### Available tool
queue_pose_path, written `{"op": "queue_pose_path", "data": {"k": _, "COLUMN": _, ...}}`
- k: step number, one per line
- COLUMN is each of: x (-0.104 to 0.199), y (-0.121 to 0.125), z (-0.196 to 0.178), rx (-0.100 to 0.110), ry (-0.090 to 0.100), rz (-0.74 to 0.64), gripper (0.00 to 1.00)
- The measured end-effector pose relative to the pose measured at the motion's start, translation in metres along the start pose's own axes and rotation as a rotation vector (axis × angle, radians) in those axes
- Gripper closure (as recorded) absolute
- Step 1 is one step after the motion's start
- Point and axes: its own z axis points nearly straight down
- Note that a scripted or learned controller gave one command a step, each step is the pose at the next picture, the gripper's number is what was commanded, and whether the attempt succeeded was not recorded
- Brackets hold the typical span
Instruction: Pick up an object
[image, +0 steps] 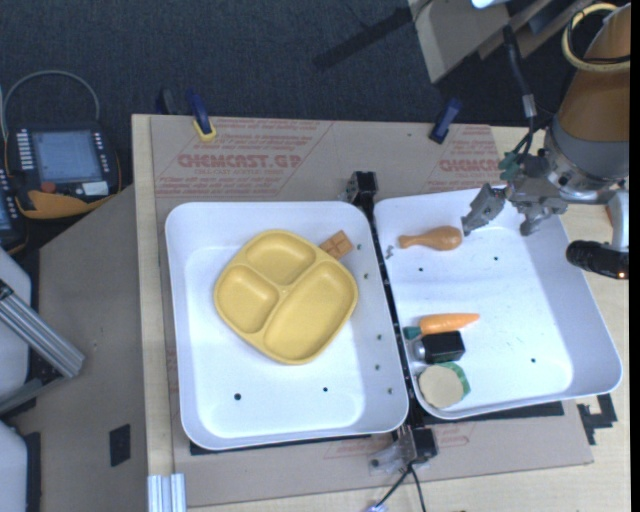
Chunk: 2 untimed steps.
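A brown cardboard-covered bench (300, 150) fills the middle of the frame and bears two shallow white bins side by side: the left bin (200, 400) and the right bin (560, 330). The grey arm (600, 100) with its orange band enters at the upper right, and its gripper (510, 210) hangs over the upper edge of the right bin with its two fingers spread apart and nothing between them. In the left bin lies a yellow divided plate (287, 296), tilted, with a small brown block (337, 243) touching its upper right rim. In the right bin, a toy chicken drumstick (432, 239) lies just left of the gripper's left finger; lower down, near the bin's left wall, an orange toy carrot (449, 322) rests just above a small black block (442, 347), and below that sits a round tan disc with a green rim (443, 385)
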Motion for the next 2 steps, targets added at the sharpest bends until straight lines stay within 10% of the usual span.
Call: {"op": "queue_pose_path", "data": {"k": 2, "x": 0.007, "y": 0.010, "z": 0.048, "rx": -0.007, "ry": -0.001, "rz": -0.004, "gripper": 0.00}}
